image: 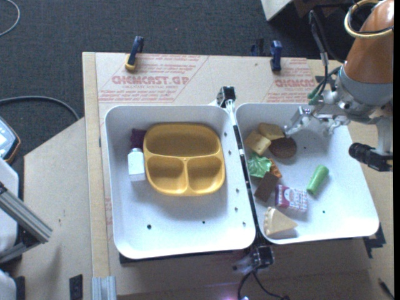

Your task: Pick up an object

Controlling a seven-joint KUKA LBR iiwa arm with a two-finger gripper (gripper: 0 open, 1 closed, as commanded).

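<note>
My gripper [296, 125] hangs over the back of the right bin [350, 220], just above and to the right of a brown round piece [284, 148] and a tan piece [270, 130]. Further objects lie in this bin: another tan piece [256, 144], a green crumpled item [259, 166], a dark brown block [265, 189], a pink carton [292, 199], a green cylinder [317, 180] and a pale wedge [278, 223]. I see nothing held in the gripper.
The left bin [125, 230] holds a yellow divided tray [184, 158], a white bottle [136, 165] and a dark purple object [137, 135]. The grey arm with its orange band [372, 36] stands over the right bin's back right corner. Clamps [134, 53] grip the board's far edge.
</note>
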